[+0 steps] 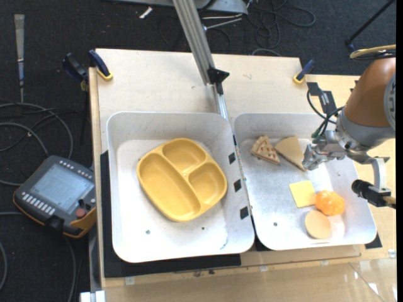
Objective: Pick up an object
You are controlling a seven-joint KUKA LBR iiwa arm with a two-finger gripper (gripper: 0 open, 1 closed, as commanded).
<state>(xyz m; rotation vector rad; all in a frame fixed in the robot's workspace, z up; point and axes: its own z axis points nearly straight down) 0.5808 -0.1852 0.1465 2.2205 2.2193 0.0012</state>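
Nothing picked up yet. End effector (313, 158) sits low in the right bin (365, 231), touching the tan wedge (291, 150) at its 9 o'clock (can't tell its state). Waffle (266, 149) further left; actual grab and lift remain.

Grey arm with orange band (376, 102): cut off by right picture edge; upper links out of frame. Two-finger gripper (313, 157): too small and blurred to tell finger spacing. Tan wedge-shaped piece (289, 150): right end hidden behind gripper; contact between them cannot be judged. Slanted silver metal pole (195, 36): top cut off by far edge. Wooden bench top (157, 74): near edge runs out of frame.
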